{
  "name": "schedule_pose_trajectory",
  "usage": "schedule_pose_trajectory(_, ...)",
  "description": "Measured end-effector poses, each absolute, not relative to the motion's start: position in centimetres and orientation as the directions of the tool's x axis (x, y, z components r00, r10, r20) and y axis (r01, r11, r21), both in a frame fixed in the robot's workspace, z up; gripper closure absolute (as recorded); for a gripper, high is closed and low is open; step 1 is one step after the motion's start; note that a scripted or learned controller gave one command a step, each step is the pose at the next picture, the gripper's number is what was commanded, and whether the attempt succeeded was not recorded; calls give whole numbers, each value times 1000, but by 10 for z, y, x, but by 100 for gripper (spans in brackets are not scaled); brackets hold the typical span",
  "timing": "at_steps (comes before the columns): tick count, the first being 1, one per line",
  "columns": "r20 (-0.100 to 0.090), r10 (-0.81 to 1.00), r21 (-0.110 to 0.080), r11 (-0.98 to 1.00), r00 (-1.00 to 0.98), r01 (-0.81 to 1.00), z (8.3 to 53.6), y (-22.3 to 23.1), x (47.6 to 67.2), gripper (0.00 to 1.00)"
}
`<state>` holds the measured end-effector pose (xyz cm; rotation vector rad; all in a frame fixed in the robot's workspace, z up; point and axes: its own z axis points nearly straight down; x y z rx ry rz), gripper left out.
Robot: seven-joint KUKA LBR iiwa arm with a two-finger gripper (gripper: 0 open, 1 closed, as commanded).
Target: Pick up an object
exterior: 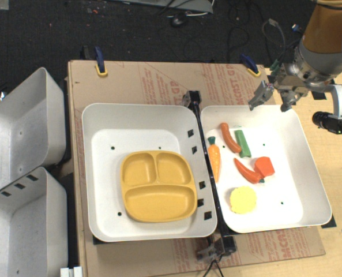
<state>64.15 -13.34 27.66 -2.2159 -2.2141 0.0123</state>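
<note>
- Gripper (273,97) poised over far edge of right bin (309,154), near its far left corner; jaws spread wide, nothing between them.
- Arm entering from upper right, orange band above wrist.
- Right bin contents, all lying flat toward its left and middle:
  - carrot (215,160) along left wall, beside divider.
  - red-orange sausage (230,138) slanted, far part of cluster.
  - green piece (243,143) just beside sausage, touching or nearly so.
  - red pepper (247,171) slanted, middle of bin.
  - small orange-red block (265,166) touching pepper on right.
  - yellow round piece (243,200) nearest camera, apart from the rest.
- All items well clear of jaws; none lifted.
- Left bin (96,154) holding yellow compartment tray (158,185), three sections, set right of centre.
- Bins side by side on brown worktop (136,79), with black clips along the seam.
- Two blue-and-yellow clamps at worktop's far edge.
- Spare white bins (23,131) stacked at left, off worktop.
</note>
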Motion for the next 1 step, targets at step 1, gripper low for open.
schedule_pose_trajectory(1,-1,1000,0,1,-1,1000,284,-133,643,0)
